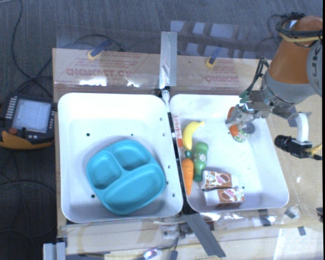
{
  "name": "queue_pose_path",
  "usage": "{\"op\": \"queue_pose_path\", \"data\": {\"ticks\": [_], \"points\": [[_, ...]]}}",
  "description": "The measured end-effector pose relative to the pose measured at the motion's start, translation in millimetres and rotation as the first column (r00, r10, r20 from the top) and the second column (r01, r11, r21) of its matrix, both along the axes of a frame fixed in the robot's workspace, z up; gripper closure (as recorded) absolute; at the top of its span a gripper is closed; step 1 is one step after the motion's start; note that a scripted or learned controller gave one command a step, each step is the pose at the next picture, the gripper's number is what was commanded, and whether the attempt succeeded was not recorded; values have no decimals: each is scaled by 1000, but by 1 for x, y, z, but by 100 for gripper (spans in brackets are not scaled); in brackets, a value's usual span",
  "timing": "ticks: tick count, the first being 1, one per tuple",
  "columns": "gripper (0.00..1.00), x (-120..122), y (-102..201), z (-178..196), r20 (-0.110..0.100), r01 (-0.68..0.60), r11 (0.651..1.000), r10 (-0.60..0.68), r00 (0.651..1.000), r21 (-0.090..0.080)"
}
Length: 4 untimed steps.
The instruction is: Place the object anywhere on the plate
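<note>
Hanging over the right bin's far corner, the gripper (241, 119) has its fingers clamped on a small orange-and-green toy (238, 131), with the blue plate (125, 175) well apart to its left in the other bin

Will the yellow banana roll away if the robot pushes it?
Probably not far: the banana is curved, so it would likely spin or slide instead. It looks like smooth plastic, so maybe slippery. The green bottle lies right beside it and might get bumped.
</note>
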State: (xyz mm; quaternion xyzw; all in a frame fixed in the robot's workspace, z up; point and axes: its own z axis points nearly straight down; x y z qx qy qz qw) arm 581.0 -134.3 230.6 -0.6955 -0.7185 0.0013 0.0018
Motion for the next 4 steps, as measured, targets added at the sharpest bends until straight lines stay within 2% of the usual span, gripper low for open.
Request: {"op": "queue_pose_path", "data": {"ticks": [1,2,3,4], "points": [[100,-20,78,-38,-2,-128,992,128,992,1],[100,41,142,-44,1,-387,922,387,922,0],[100,-15,218,-49,0,-523,852,523,852,2],[0,-15,217,-49,0,-522,853,522,853,3]]}}
